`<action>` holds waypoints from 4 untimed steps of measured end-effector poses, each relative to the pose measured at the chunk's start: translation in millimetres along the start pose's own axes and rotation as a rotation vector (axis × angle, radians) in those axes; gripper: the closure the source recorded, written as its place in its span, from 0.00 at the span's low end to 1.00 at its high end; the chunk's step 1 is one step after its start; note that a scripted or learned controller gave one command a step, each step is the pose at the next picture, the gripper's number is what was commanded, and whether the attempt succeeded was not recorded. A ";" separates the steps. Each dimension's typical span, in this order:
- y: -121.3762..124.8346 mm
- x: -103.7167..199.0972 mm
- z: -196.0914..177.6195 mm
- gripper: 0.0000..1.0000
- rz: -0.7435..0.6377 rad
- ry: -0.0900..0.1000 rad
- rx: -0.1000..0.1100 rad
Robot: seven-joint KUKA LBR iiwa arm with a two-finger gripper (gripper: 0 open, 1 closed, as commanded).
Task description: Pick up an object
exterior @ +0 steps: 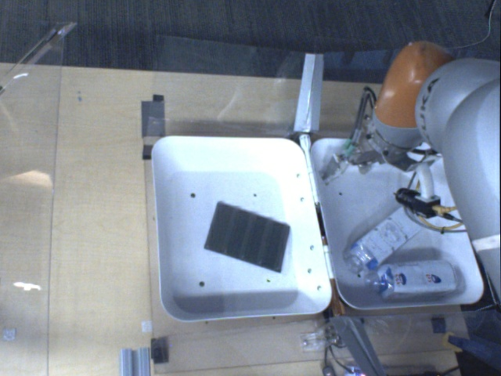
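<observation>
So my arm [462, 124] is hunched in over the right bin [344, 288], the grey bulk hiding most of that bin's far side, orange band up top and the wrist tipped down toward the back-left corner. My claw [344, 163] hangs just by the wall the two bins share, and honestly I can't tell if it's spread or pressed together, it's just a metallic blur from here.

Biggest worry: it's sitting close to that rim, so a straight drop probably clips the wall or closes on nothing.

The left bin [180, 288] has a flat dark ridged pad [247, 236] lying flush, hard to get under. In my bin, a clear plastic bottle [419, 276] lies along the front wall and would likely roll or squirt out. A crinkly clear packet [383, 240] sits just beside it, near my dangling cables.
</observation>
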State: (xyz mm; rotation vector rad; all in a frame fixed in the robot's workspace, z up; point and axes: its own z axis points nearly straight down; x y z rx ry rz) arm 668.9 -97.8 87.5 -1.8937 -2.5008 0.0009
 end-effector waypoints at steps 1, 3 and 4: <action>-58.8 -12.9 -1.0 0.00 -0.062 -0.007 -0.012; -66.8 0.7 -62.6 0.00 -0.051 -0.006 -0.011; -37.4 15.7 -129.8 0.00 -0.025 -0.006 -0.011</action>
